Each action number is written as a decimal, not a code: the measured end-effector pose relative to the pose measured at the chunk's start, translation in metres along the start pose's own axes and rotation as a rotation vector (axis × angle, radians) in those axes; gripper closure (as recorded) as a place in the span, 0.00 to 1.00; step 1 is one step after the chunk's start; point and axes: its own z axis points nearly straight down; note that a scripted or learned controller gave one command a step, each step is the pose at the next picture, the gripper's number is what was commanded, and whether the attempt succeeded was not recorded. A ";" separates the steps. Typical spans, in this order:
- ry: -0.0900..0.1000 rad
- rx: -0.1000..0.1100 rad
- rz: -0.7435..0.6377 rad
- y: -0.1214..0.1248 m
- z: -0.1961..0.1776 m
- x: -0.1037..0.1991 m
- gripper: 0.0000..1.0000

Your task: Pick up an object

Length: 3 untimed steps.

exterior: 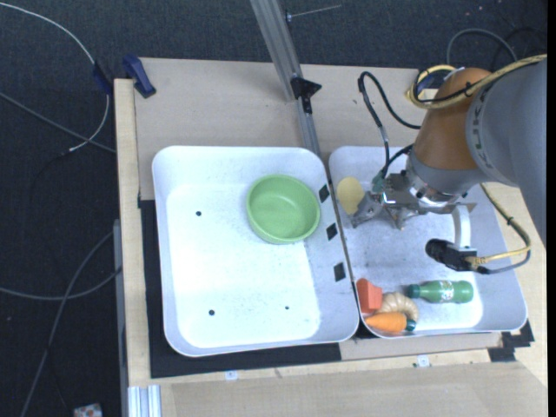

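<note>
Green bowl point(283, 208) in left bin point(217, 320). Jaws point(380, 213) hang over right bin point(508, 315) beside yellow lemon point(349, 194), grip state unclear. Green bottle point(443, 292), carrot point(387, 323) near front.

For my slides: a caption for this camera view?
Gripper hovers over the right bin near a yellow object; green bowl in the left bin.

Bowl point(283, 208) in left bin point(187, 259); bottle point(443, 292) in right bin point(495, 315).
</note>
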 end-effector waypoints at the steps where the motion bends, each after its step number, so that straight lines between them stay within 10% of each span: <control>1: 0.002 -0.002 0.001 -0.001 -0.001 0.001 0.00; 2: 0.004 -0.004 0.001 0.000 -0.013 0.002 1.00; 3: -0.004 -0.023 -0.001 0.004 -0.079 0.000 1.00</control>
